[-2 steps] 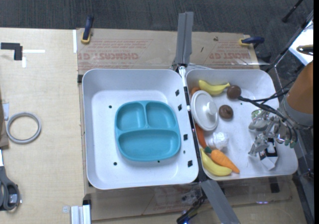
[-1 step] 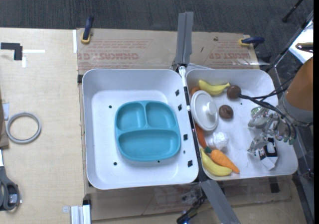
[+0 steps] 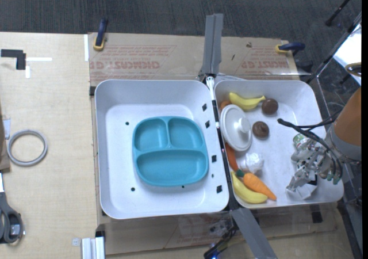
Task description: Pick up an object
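Carrot [image 3: 258, 186] lay near the front edge of the right bin [image 3: 315, 102], touching a banana [image 3: 248, 193]. Across the same bin, the gripper [image 3: 305, 172] hung low by the right wall; whether it was apart or together could not be told. A clean pick probably needed centring over one item, clear of its neighbours.

My arm [image 3: 349, 131] reaches in from the right edge, orange band showing above the wrist. My gripper [image 3: 303, 178] hangs low, tilted, pointing toward the lower left.
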`<move>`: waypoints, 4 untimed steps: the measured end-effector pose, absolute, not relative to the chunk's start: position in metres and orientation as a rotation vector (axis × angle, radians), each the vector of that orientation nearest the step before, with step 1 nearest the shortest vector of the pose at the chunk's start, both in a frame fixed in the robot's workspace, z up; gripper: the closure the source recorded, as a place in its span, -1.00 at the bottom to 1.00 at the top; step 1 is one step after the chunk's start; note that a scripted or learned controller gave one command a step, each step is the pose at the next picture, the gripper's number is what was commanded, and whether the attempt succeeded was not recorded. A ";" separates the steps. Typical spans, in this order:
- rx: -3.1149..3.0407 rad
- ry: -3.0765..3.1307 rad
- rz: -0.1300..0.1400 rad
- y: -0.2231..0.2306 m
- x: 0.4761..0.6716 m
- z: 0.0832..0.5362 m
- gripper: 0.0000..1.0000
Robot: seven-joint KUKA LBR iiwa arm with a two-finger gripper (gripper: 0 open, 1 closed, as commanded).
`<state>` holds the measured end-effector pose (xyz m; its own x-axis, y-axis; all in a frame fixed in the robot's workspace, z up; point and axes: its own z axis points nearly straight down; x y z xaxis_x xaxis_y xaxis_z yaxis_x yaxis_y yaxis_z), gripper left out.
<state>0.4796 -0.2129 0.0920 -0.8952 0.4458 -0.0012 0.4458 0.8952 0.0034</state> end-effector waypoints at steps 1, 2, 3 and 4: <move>0.715 3.053 0.001 -0.213 0.481 0.102 1.00; 0.906 3.005 0.000 -0.151 0.479 0.153 1.00; 0.603 3.081 -0.001 -0.209 0.490 0.123 1.00; 0.040 3.141 0.002 -0.208 0.478 0.092 1.00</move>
<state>0.4782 -0.2080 0.0917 -0.9997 0.0253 -0.0005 0.0253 0.9997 0.0011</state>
